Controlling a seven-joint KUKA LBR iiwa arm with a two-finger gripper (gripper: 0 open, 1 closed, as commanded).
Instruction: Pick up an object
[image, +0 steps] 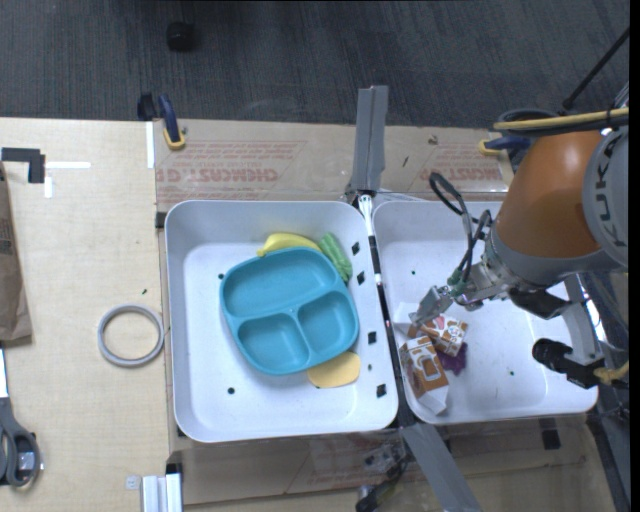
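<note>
Whether the tool is open cannot be told; just below it, the crinkled brown-and-white snack packet is likely to be pushed aside rather than caught.

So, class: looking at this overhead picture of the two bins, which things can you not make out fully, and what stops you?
- Yellow item and green item in the left white bin: mostly covered by the blue three-compartment plastic tray.
- Pale yellow piece: also partly under the tray.
- Small printed packets in the right white bin: print too small to read.
- Gripper: finger state unclear, blurred.
</note>
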